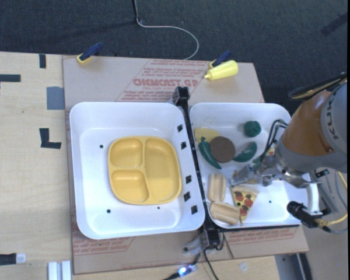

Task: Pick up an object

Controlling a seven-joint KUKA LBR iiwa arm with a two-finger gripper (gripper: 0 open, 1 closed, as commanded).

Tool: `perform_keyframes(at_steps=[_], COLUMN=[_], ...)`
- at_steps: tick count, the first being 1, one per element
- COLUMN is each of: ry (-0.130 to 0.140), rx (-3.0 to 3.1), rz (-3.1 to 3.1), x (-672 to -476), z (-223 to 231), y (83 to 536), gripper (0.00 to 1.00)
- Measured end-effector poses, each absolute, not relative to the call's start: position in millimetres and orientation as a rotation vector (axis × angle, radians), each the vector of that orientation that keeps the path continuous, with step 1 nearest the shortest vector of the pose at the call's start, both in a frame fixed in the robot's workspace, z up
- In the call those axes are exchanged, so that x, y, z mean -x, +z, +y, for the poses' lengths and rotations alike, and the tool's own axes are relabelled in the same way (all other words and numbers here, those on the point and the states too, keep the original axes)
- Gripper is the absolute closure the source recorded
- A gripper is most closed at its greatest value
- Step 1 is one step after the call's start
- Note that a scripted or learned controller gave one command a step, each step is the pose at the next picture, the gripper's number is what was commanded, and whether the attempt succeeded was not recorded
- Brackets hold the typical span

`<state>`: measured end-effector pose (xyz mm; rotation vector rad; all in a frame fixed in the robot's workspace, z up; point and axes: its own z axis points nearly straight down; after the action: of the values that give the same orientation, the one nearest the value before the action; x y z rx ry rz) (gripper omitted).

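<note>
The right bin (pixel 239 107) holds several toy foods. A brown round disc (pixel 223 149) lies on a dark green pepper (pixel 207 152), with a yellow piece (pixel 202 135) behind them. A green pod (pixel 246 152) and a teal lump (pixel 252 128) lie further right. A pizza slice (pixel 244 198) and two bread rolls (pixel 216 186) (pixel 224 213) sit near the front. My gripper (pixel 246 174) is low in this bin, just above the pizza slice and right of the upper roll. I see nothing held in it.
The left bin (pixel 87 174) holds a yellow divided plate (pixel 144 170). A yellow clamp (pixel 223 70) and a blue-yellow clamp (pixel 88 52) pin the cardboard behind the bins. A black divider (pixel 186 150) runs between the bins. The arm's orange band (pixel 309 127) hangs over the right bin's right edge.
</note>
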<state>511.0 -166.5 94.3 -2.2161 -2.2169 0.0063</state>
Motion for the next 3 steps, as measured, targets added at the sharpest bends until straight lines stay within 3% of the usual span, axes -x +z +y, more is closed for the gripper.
perform_keyframes(at_steps=[1,2,3], ry=[0.000,0.001,-0.003], rx=[2.220,2.221,2.222], rz=[-2.224,-2.225,-2.225], x=[-511.8,-511.9,-515.3], z=[-166,-166,-168], y=[85,95,158], gripper=[0.00,1.00,1.00])
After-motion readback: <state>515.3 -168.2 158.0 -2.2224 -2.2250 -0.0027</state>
